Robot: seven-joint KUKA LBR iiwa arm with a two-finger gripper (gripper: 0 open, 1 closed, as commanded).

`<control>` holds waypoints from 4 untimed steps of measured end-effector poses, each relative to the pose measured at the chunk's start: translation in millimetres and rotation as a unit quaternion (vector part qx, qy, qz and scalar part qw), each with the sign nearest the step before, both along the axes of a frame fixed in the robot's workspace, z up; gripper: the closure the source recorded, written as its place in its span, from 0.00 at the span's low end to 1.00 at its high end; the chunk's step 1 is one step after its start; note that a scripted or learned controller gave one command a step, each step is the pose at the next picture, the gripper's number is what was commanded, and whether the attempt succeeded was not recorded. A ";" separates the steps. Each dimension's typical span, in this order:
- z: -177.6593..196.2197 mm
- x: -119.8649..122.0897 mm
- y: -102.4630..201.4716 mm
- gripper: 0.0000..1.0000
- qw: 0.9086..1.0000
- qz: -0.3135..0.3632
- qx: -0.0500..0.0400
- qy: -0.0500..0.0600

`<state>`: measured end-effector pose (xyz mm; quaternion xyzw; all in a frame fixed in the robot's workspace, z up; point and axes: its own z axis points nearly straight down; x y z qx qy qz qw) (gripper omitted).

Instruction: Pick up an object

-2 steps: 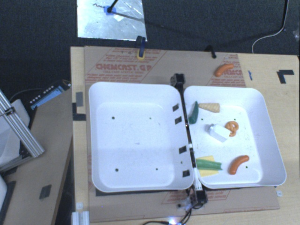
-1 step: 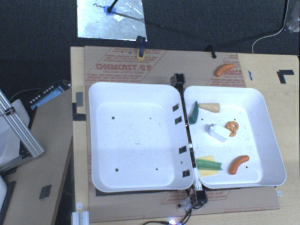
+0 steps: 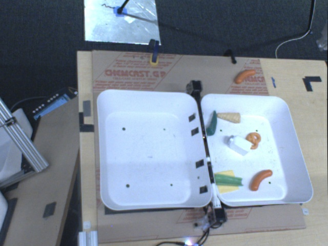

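Cardboard writing: you are reading "CHEMCAST GP" on the sheet (image 3: 134, 72).
Sausage (image 3: 260, 179): lying diagonally, upper end pointing right.

We are looking down on a wooden bench (image 3: 169, 68) lying over a dark carpeted floor (image 3: 41, 40). Beyond the bench's far edge, a shiny silver sheet (image 3: 120, 14) is resting on the floor, catching light. A white cable (image 3: 297, 35) is trailing over the floor near the bench's far right corner. Left of the bench, a lower tan table (image 3: 43, 188) is standing, carrying a metal rail (image 3: 23, 142).
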<state>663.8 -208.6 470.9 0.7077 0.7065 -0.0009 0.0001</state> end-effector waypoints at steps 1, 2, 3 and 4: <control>-24.2 4.8 2.2 1.00 1.000 0.002 0.000 -0.001; 71.6 5.0 62.4 1.00 1.000 0.006 0.000 -0.008; 19.8 3.9 3.7 1.00 1.000 -0.001 0.000 0.000; 1.0 4.7 2.3 1.00 1.000 0.001 0.000 -0.001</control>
